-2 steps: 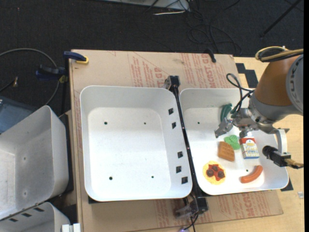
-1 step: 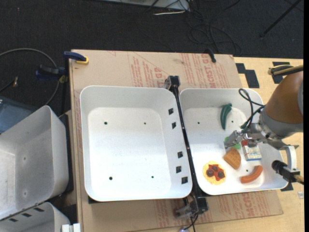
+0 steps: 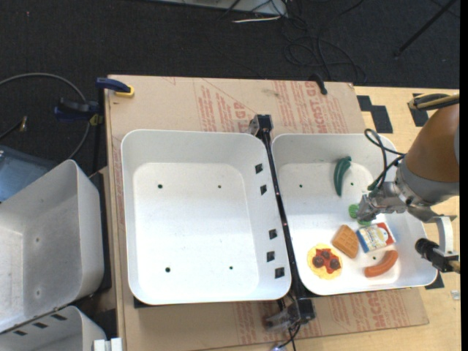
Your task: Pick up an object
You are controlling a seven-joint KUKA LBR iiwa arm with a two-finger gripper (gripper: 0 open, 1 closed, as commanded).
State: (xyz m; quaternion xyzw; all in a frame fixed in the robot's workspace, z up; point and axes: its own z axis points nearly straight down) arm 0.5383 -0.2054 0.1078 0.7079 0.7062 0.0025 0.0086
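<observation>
The right bin [image 3: 292,159] holds several toy foods. A dark green curved vegetable [image 3: 341,175] lies near its back. A small green object [image 3: 354,211] sits mid-bin, and my gripper [image 3: 368,208] is low over the bin right beside it, partly covering it. Just in front lie an orange cracker [image 3: 345,240], a blue, white and red carton [image 3: 375,237], a red sausage [image 3: 381,264] and a yellow disc with red toppings [image 3: 325,260]. I see nothing lifted off the bin floor.
The left bin [image 3: 139,196] stands beside the right one, with a black divider [image 3: 274,196] between them. The arm [image 3: 433,159] comes in over the right bin's right rim. A grey tub [image 3: 44,232] sits off the bench at the left.
</observation>
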